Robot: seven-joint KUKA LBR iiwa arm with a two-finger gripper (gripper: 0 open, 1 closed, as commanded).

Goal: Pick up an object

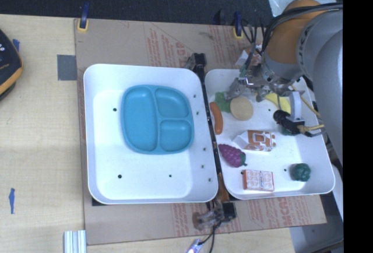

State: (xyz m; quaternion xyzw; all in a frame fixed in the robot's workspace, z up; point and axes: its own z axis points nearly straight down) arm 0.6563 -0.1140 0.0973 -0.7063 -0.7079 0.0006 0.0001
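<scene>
My gripper [248, 88] hangs low over the far end of the right bin [319, 155], with the grey arm and its orange band behind it at the upper right. Just below it lies a beige round object [241, 109], very close to the gripper or touching it. A green piece [222, 98] is to the gripper's left and a yellow piece [284, 101] to its right. Nothing shows held in the gripper.
The right bin also holds an orange carrot-like stick [217, 118], a small white and orange carton [256, 140], purple grapes [231, 155], a red and white packet [257, 179] and a dark green lump [301, 172]. The left bin [102, 170] holds a blue divided plate [156, 118].
</scene>
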